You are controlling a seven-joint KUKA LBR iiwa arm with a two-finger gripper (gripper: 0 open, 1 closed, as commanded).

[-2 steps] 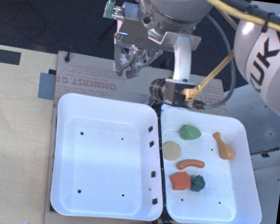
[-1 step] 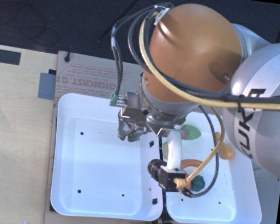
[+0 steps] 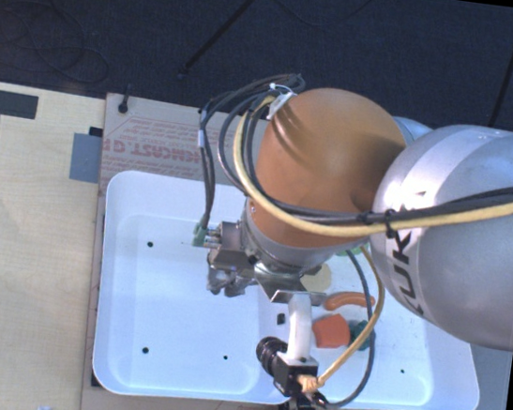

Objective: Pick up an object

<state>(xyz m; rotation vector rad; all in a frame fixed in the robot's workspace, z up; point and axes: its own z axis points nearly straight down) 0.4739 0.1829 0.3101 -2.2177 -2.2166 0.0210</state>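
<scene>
Low over the middle of the white bin (image 3: 124, 342): the gripper (image 3: 228, 273), tucked under the orange-banded wrist, released or clenched impossible to tell. Right of it on the bin floor, apart from it, an orange block (image 3: 331, 331). Just beyond the block, on the far side, a curved orange piece (image 3: 349, 301). At the block's right edge, a teal scrap (image 3: 366, 344). Partly hidden under the wrist, a pale yellowish disc (image 3: 320, 277).

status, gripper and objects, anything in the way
Gripper low over white bin, hold unconfirmed. Orange block and orange curved piece toward view's right of it. Arm covers bin's middle.
</scene>
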